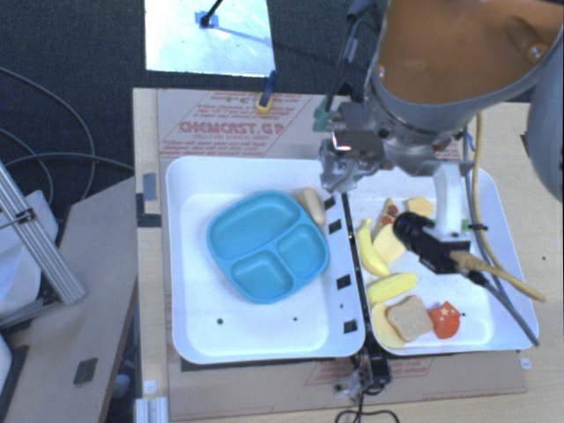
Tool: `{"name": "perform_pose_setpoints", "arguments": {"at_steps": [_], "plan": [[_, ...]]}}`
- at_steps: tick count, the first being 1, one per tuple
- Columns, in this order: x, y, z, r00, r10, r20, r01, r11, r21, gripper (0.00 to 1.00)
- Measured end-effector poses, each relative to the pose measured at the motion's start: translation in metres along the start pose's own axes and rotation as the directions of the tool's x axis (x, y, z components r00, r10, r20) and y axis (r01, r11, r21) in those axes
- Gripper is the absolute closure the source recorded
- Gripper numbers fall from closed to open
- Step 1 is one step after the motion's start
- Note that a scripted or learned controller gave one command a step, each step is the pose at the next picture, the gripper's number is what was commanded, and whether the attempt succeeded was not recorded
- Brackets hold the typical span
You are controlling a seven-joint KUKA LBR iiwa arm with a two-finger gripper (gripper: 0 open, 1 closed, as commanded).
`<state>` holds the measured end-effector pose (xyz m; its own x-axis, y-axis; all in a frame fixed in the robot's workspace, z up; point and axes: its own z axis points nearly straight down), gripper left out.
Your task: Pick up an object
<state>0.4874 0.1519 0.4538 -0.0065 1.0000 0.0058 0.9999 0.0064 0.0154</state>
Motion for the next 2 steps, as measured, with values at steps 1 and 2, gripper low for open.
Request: {"name": "perform_pose_setpoints", "arguments": {"at_steps": [1, 2], "plan": [[-0.011, 0.048, 0.165, 1.0, 0.008, 0.011, -0.009, 1.0, 0.026, 1.0], [-0.01, -0.005, 0.133, 1.0, 0.002, 0.004, -0.002, 1.0, 0.016, 1.0]]}}
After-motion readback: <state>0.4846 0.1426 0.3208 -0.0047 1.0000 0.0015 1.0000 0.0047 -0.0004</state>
